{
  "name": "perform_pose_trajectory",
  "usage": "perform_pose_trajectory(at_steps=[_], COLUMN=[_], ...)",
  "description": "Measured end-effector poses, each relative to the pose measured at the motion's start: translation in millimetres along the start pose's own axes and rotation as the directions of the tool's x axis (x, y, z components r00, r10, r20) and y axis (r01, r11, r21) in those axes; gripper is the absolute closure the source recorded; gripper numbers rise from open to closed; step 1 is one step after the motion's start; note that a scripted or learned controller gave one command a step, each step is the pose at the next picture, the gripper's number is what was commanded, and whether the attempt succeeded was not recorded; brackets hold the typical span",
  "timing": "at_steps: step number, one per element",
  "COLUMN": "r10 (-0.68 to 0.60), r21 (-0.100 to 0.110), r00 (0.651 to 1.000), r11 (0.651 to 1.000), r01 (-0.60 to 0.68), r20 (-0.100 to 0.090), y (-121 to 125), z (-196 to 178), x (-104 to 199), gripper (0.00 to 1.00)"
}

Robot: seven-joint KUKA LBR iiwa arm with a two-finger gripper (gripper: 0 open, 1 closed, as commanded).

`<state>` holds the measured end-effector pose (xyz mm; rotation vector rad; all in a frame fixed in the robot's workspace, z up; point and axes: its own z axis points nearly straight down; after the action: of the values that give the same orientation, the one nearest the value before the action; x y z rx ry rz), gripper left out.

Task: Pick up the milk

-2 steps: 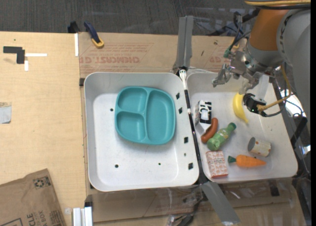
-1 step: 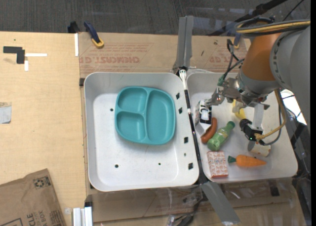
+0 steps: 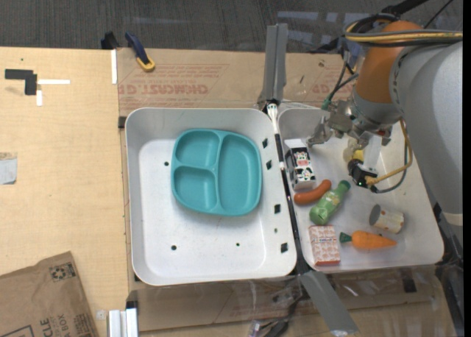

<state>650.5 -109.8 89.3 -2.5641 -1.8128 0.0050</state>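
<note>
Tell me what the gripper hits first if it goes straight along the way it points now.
The gripper seems to point down into the right bin. It would probably meet bare bin floor first, just to the right of the milk rather than on it. Depth is hard to judge from this slanted view.

Toy-food colours against white bins

The shallow left plastic bin [image 3: 154, 218] and the shallow right plastic bin [image 3: 416, 203] are plain white, and the divided plastic plate [image 3: 217, 172] is solid teal. The small milk carton [image 3: 299, 165] is white with black cow patches and a red touch. The sausage [image 3: 313, 193] is red-orange, the plastic bottle [image 3: 328, 204] green, the small box [image 3: 324, 245] pink and white, and the carrot [image 3: 373, 240] orange with a green top. The wooden counter [image 3: 59, 203] is pale tan.
</note>
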Motion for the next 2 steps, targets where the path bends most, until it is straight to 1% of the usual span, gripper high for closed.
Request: perform_pose_trajectory(at_steps=[1,2], r10=[0.326,0.324], r21=[0.005,0.01], r00=[0.945,0.946], r11=[0.945,0.946], r01=[-0.326,-0.324], r20=[0.001,0.005], y=[-48.8,-49.1], z=[1.1,-4.3], x=[0.8,-0.2], gripper=[0.0,1.0])
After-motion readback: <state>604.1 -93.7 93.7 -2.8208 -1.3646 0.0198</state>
